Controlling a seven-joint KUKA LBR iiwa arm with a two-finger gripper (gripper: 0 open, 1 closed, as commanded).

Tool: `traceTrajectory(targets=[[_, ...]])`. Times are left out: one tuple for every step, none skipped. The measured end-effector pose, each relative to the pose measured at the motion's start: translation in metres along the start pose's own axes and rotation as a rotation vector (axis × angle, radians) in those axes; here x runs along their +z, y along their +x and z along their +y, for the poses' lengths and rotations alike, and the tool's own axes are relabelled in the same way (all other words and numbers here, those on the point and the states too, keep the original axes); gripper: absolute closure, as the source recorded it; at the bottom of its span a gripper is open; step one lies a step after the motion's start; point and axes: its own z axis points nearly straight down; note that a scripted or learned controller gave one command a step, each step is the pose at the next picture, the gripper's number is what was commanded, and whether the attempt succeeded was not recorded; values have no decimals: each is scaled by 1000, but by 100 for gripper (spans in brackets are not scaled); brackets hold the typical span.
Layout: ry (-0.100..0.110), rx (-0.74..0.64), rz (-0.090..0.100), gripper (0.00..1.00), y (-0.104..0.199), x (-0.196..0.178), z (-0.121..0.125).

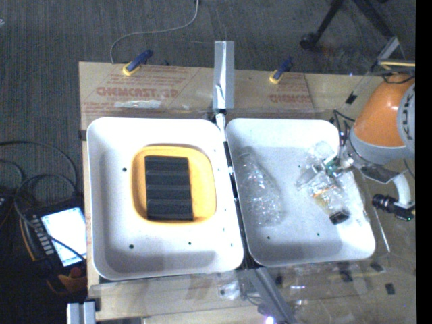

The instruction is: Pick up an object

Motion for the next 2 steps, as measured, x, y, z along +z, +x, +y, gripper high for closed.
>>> traceTrajectory(targets=[[-11,-129,-1,0,7,-1,-13],[-17,-132,2,100,9,-10,-10]])
